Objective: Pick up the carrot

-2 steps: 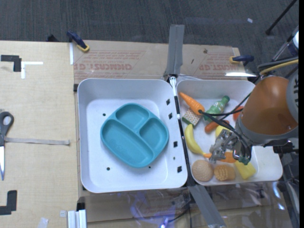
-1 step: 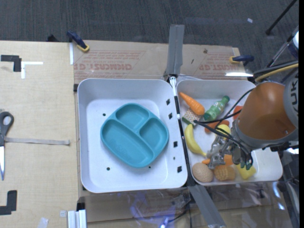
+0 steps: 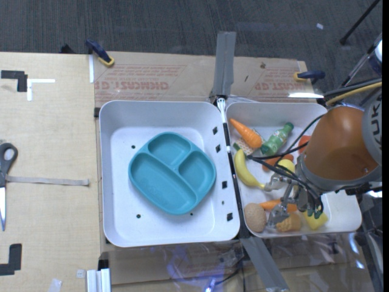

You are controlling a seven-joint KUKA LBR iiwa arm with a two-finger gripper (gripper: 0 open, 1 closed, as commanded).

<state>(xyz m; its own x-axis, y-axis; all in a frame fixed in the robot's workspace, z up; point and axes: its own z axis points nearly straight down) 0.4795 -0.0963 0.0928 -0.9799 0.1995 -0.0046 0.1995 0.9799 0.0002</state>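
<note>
Orange carrot upper right bin; my hand low centre-right over food, grip unreadable, can't tell.

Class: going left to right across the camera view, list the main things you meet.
Scissors → left bin → blue divided plate → banana → carrot → green bottle → gripper → arm's orange band.

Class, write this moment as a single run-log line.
task: pick up carrot | carrot: top of right bin, untouched | claw: low in same bin, among food, away from carrot | tray: left bin
</note>
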